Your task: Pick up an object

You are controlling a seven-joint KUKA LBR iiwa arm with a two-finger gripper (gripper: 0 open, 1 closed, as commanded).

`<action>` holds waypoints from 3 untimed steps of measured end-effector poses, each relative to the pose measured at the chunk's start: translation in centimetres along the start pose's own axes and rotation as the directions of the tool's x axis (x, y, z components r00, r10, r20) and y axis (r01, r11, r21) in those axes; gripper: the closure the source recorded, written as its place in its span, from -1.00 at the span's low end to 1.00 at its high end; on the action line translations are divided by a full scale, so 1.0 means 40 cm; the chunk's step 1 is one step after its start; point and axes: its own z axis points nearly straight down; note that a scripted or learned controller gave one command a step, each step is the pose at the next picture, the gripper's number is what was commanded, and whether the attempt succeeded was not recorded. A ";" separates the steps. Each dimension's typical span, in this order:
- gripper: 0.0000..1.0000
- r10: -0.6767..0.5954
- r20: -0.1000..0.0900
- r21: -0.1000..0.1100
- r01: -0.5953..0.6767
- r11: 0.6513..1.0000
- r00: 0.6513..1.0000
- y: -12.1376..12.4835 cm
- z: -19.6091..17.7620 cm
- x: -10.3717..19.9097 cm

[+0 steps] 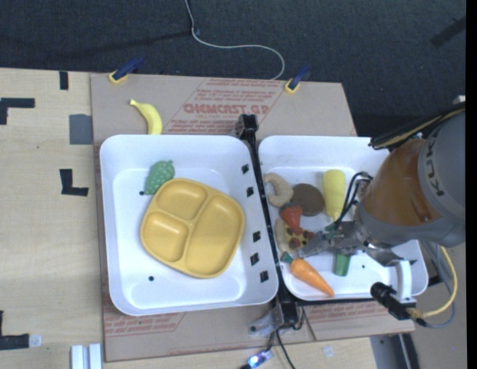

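Across the bench, two shallow white bins are seen side by side: the left bin (119, 283) and the right bin (300, 146). The left bin is largely taken up by a yellow divided plate (192, 226), with a small green bunch (158, 175) touching its upper left edge. A yellow banana (148, 116) is left outside the bins, on the cardboard above the left one.

The grey arm with its orange band (404, 191) is reached over the right bin from the right, and the gripper (328, 238) is lowered among a cluster of small toy foods. Whether anything is held cannot be told, since the tips are lost in the clutter.

In that cluster, a yellow piece (334, 184), a brown round piece (307, 198), a pale ring (278, 189), a red piece (291, 217) and a green piece (342, 264) are packed close together. An orange carrot (311, 277) is laid nearest the lower wall, slightly apart from the rest.

The carrot is judged light, stiff and somewhat slippery, so it is best taken across its thick middle. Little room is left near the bin wall and the divider; more open floor is offered at the bin's upper right.
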 end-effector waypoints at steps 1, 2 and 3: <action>1.00 -0.001 -0.001 -0.002 0.001 1.000 1.000 0.002 -0.033 0.000; 1.00 -0.003 -0.007 0.007 0.003 1.000 1.000 -0.013 -0.150 0.017; 1.00 -0.003 -0.006 0.003 0.003 1.000 1.000 -0.006 -0.307 0.016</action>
